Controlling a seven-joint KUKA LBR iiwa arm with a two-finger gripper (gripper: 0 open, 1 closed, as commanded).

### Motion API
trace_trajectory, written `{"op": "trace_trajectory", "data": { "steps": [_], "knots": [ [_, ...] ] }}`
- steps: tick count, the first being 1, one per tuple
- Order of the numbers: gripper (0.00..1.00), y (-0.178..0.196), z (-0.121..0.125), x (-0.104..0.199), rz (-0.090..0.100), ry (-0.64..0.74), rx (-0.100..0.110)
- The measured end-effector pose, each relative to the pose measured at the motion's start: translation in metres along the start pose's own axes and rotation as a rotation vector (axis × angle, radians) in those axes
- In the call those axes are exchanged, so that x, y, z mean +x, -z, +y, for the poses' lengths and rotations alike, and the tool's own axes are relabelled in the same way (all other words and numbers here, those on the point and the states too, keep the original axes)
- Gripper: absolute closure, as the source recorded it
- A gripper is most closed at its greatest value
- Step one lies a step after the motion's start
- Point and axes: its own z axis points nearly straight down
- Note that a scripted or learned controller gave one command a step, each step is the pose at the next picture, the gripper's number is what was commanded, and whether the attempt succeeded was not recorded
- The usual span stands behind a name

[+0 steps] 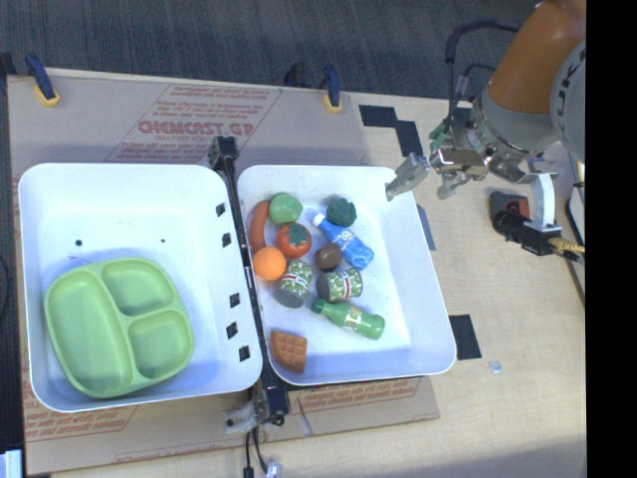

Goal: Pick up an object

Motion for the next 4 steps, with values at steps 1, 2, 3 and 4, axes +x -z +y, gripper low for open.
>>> {"op": "trace_trajectory", "data": {
  "steps": [1,2,3,4],
  "knots": [
    [0.00,-0.135,0.013,0.009,0.001,0.003,0.003],
    [0.00,-0.121,-0.048,0.064,0.000,0.003,0.001],
    [0.00,-0.179,0.033,0.097,-0.007,0.003,-0.017],
    [1.00,-0.169,0.032,0.096,-0.008,0.004,-0.014]
  ]
}}
